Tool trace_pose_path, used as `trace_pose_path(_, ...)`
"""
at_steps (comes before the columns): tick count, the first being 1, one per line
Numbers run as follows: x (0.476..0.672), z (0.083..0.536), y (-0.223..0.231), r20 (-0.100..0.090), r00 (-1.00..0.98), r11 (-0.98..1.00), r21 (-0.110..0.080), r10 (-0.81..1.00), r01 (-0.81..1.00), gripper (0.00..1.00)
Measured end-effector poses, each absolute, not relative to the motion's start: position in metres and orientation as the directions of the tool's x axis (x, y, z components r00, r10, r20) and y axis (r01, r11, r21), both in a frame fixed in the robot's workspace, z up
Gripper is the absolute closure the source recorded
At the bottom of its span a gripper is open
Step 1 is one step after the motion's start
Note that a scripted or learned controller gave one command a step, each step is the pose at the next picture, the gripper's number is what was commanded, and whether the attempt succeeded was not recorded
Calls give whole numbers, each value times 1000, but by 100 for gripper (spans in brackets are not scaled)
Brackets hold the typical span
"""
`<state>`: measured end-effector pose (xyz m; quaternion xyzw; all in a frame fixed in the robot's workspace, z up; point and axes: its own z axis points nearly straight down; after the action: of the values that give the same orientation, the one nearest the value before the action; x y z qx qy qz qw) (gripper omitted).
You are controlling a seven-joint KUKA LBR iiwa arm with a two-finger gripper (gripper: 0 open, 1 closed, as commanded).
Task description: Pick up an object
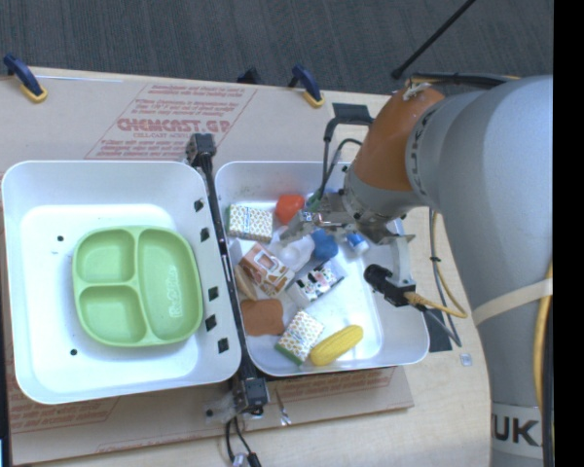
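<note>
The right bin (409, 334) holds several small things. An orange ball (290, 205) lies at the back beside a patterned box (251, 222). A brown-and-white carton (265, 269), a clear plastic piece (297, 253) and a black-and-white item (319, 280) sit in the middle. A brown square (263, 316), a green patterned packet (300, 336) and a yellow corn cob (337, 344) lie at the front. My gripper (318, 227) hangs low over the bin's middle back, just above a blue object (324, 247) and right of the orange ball.
The left bin (29, 348) carries a green divided plate (136, 285). A black clip divider (214, 261) runs between the bins. The grey arm (467, 163) covers the right bin's back right corner. Blue clamps (307, 84) hold the cardboard at the back.
</note>
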<state>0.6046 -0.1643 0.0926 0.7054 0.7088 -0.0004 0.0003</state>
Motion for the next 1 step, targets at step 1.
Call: trace_pose_path(1, 607, 106, -165, -4, -7, 8, 5, 1000, 1000, 100)
